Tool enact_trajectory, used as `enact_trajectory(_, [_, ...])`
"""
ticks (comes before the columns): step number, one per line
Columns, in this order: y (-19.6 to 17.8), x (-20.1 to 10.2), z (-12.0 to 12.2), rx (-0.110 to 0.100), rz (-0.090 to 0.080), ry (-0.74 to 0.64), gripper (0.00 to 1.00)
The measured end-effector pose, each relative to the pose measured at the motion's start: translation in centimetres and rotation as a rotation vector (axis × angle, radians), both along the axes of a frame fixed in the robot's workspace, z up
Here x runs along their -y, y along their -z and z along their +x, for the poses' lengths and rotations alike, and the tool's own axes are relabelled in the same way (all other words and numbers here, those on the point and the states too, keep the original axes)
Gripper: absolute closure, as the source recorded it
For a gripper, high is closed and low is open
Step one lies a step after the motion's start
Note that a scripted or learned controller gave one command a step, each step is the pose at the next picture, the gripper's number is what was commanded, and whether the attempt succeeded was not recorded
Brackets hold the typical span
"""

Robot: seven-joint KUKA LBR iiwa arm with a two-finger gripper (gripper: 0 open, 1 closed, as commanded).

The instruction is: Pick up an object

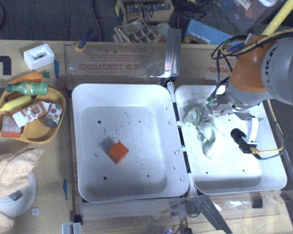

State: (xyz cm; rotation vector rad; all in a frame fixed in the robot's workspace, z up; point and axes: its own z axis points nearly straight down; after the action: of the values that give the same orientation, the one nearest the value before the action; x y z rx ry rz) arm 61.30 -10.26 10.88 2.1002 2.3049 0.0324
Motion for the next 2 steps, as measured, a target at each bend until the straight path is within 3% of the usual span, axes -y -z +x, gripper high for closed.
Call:
enact_trajectory(1, [0.0,0.0,0.0,0.0,0.0,0.0,0.0])
enact_trajectory(2, [-3.4,0.1,-3.3,-0.032,-0.002,-0.192,0.0])
